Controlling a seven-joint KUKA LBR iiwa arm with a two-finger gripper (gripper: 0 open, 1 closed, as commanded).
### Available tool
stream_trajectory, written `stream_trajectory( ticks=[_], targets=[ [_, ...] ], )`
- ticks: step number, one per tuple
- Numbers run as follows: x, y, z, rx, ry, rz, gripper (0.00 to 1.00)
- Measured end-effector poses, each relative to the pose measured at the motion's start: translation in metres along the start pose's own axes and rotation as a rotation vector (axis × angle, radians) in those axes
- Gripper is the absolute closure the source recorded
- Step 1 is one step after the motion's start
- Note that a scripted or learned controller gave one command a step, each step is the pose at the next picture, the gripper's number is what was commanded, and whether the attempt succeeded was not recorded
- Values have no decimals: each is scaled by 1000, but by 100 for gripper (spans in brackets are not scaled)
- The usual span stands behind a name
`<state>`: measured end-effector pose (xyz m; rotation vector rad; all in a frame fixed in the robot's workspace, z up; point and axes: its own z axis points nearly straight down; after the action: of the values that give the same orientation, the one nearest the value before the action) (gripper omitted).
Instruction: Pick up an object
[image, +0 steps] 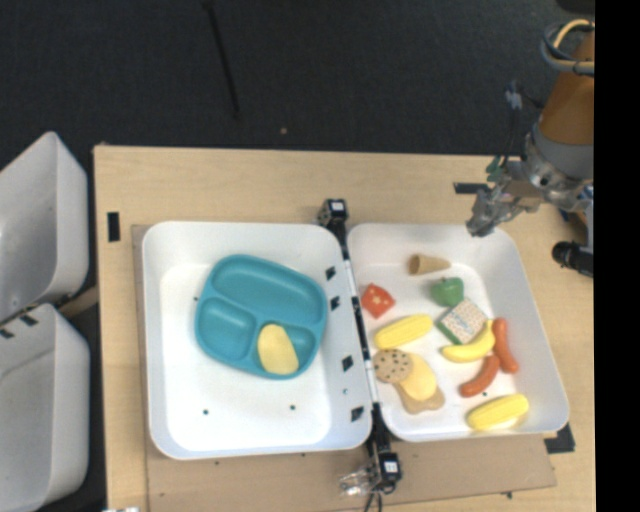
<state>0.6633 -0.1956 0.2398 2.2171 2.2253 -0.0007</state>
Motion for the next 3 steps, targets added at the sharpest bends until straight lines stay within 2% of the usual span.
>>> stream_trajectory(
  ticks=[1, 2, 3],
  targets=[
    [30, -43, 13, 8, 1, 1, 100],
    [54, -86, 4, 6, 1, 4, 100],
    [82, -127, 11, 7, 1, 2, 100]
  ],
)
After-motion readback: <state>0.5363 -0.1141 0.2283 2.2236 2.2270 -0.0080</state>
